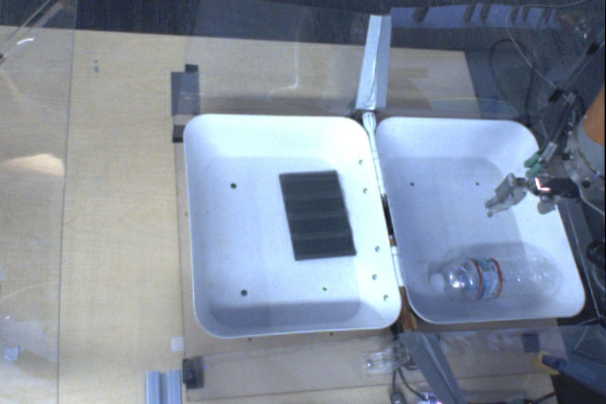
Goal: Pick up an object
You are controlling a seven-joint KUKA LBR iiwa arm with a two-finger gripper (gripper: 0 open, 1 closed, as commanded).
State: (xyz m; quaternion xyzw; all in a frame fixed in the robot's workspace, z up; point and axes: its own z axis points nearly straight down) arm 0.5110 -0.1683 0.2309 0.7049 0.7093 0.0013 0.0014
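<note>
A clear plastic bottle (492,277) with a label band lies on its side near the front of the right bin (445,147). A black ridged rectangular pad (317,215) lies flat in the middle of the left bin (218,166). My gripper (519,202) hangs over the right side of the right bin, behind the bottle and apart from it. Its two fingers are spread, one finger (502,194) pointing left and down, and nothing sits between them.
A metal divider post (372,71) rises behind the seam between the two bins. Cables and the arm's mount (578,156) crowd the right edge. Pale wooden bench top (95,203) spreads to the left of the bins.
</note>
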